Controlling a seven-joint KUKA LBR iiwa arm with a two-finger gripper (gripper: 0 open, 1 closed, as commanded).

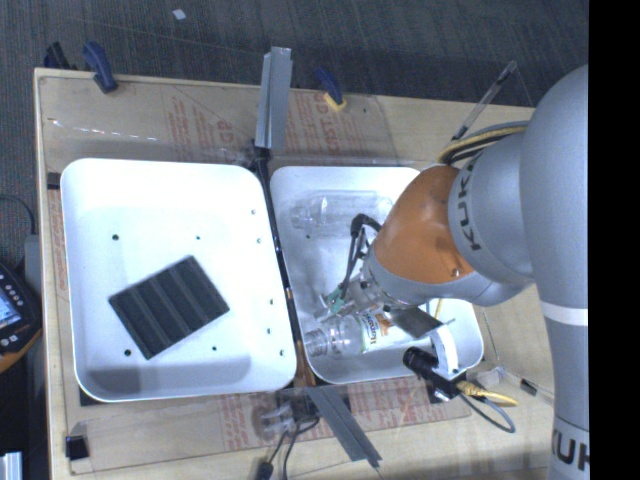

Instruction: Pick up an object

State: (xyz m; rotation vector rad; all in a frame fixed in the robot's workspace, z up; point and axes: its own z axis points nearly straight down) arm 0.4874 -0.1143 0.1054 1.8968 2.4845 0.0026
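Reaching down into the right-hand white bin (300,193), the grey arm with its orange band (425,233) has its pincer (352,300) low over the clutter, and honestly I cannot tell whether it is released or clenched, because the wrist body covers most of it. Touching or just beside the pincer, on its near side, lies a clear plastic bottle with a printed label (345,336), on its side toward the bin's front wall; that looks like the thing being gone for. A second clear plastic bottle (330,211) lies well beyond the pincer, at the bin's far end. Far off to the pincer's left, in the other white bin (150,183), sits a dark ribbed rectangular panel (168,306). My judgement: a smooth round bottle will roll or squirt out, so the squeeze should land across its middle, square to its length, before any lift off the table (200,103). A slow, straight rise gives the best odds.
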